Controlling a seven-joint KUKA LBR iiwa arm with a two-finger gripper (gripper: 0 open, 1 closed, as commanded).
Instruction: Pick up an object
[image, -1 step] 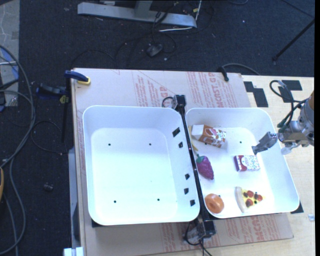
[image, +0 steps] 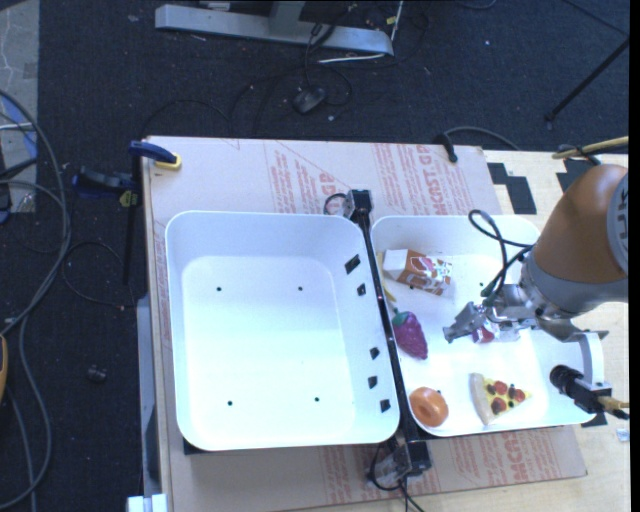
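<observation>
The grey arm with its orange band (image: 590, 235) reaches into the right-hand shallow white bin (image: 520, 232), and its pincer (image: 470, 327) hangs low over the middle of that bin. How far the pincer is open I cannot tell; its dark metal parts blur together, and nothing can be made out held in it.

Nearest candidate is the purple grape-like toy fruit (image: 410, 334), lying just beside the pincer by the bin's inner wall. Also in that bin: a small red-and-white printed packet (image: 418, 270) toward the far side, a round orange toy fruit (image: 428, 406) at the near rim, and a toy pizza slice with red toppings (image: 497, 397) next to it. A small red thing sits right at the pincer (too hidden to name).

To do this well, I would centre over one item, well clear of the wall, descend straight, then close and lift slowly.

The left-hand shallow white bin (image: 190, 300) sits alongside. Both rest on a cardboard-covered tabletop (image: 300, 170); around it lies dark floor with loose cables (image: 60, 250).
</observation>
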